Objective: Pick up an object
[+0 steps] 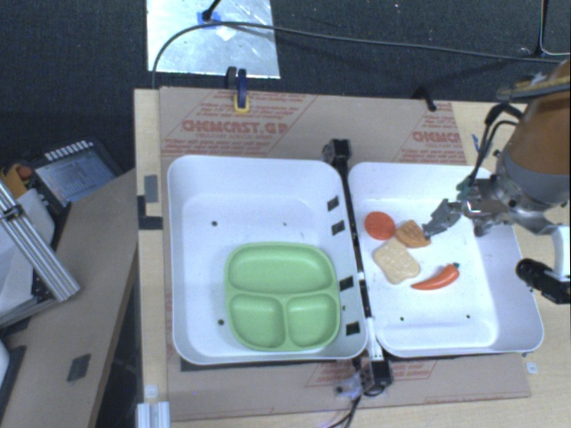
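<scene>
The right bin (513,328) holds a round red slice (380,225), a small orange-brown piece (411,234), a pale beige piece (395,262) and a red chili pepper (435,277). My gripper (460,220) reaches in from the right and hangs over this bin, just right of the orange-brown piece. Its left finger tip (437,220) is close to that piece, and whether it touches I cannot tell. The fingers stand apart with nothing between them.
A green divided plate (234,275) lies in the front half of the left bin (192,239). A black hinge strip (350,239) runs between the bins. Cables cross the dark floor behind the bench, and a black part (542,278) juts in at the right bin's edge.
</scene>
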Available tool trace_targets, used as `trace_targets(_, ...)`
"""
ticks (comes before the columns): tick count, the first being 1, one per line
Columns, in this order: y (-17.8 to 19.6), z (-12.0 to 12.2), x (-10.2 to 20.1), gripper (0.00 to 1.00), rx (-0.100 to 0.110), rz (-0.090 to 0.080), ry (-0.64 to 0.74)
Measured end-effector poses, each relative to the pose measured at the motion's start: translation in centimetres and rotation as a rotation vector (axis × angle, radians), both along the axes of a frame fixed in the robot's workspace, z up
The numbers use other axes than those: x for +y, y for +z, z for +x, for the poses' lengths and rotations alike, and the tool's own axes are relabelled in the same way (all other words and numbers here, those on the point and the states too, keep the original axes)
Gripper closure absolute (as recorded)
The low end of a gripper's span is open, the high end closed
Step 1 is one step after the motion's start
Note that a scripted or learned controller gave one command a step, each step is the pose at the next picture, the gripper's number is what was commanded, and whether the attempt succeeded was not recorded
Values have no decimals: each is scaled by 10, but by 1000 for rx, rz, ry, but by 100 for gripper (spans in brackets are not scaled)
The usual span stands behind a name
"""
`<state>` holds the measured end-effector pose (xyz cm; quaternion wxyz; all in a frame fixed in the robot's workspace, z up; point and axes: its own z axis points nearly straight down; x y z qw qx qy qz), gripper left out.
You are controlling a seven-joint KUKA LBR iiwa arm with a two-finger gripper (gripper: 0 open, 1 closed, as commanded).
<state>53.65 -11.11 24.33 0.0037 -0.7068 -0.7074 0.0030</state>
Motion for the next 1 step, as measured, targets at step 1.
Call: trace_targets(1,6,2,0,0,-12,-1,2)
